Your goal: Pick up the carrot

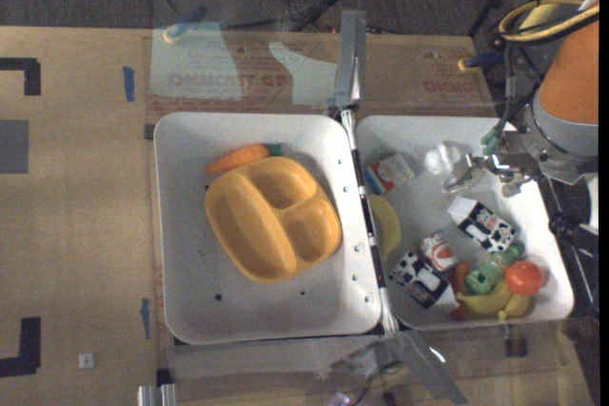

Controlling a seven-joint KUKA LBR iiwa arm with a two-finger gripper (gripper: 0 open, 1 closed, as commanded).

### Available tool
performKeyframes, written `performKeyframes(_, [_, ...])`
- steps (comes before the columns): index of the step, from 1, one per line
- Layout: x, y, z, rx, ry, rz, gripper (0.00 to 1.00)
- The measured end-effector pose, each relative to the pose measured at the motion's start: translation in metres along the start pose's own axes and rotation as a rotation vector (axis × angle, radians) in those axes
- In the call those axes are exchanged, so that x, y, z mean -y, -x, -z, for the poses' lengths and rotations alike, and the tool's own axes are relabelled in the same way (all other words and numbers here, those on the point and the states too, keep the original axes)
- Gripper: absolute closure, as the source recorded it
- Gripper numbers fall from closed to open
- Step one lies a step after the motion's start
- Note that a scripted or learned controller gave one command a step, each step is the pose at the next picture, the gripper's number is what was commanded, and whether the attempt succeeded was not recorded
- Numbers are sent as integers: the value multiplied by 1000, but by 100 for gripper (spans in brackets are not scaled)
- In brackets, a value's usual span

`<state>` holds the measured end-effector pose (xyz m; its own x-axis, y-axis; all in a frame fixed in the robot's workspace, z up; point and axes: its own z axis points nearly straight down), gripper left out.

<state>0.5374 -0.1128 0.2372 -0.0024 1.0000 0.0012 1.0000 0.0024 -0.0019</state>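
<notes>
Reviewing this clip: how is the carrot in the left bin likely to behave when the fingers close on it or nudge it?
The carrot looks like a smooth, rigid toy, so probably stiff and light. Its rounded, tapered shape may roll or slip from a pinch. It lies right against the yellow divided plate, which could block one finger. The gripper is over the right bin.

Faint printing shows on the clear sheet (228,71) lying on the cardboard (419,76) behind the bins, and more on the cardboard's right part, but it is too blurred to read. No other text is legible.
</notes>
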Motion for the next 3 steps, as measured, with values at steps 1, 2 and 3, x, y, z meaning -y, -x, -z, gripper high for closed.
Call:
performKeyframes(1, [27,-21,-151,0,7,-162,0])
performKeyframes(2, [-22,-24,-52,1,4,-5,0])
performKeyframes(3, [-129,-81,-51,3,7,263,0])
